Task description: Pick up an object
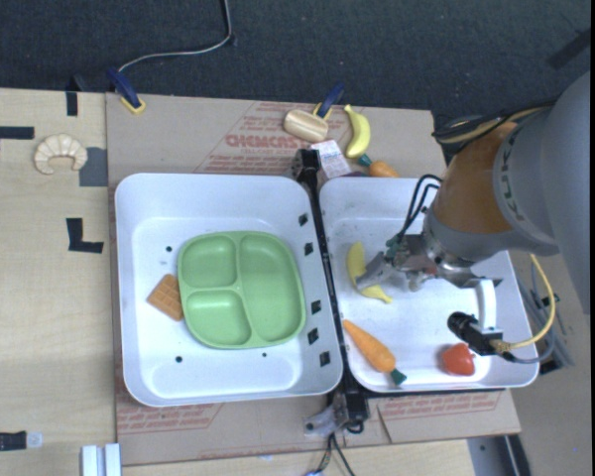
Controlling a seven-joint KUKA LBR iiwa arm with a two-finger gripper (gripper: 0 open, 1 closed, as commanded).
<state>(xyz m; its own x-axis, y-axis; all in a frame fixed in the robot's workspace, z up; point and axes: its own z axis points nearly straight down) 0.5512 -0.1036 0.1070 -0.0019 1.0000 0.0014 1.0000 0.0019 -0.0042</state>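
Camera view: the two-finger gripper (pixel 382 274) sits low at a curved yellow toy banana (pixel 361 269); finger state unclear, nothing lifted yet.

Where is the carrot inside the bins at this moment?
In the camera view, the carrot lies in the right bin, near its front-left corner, below the banana and left of the tomato.

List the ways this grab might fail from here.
1. The gripper sits right at the yellow banana in the right bin; a curved toy like that may slip out sideways.
2. The banana lies near the bin's left wall, so the fingers may catch the divider.
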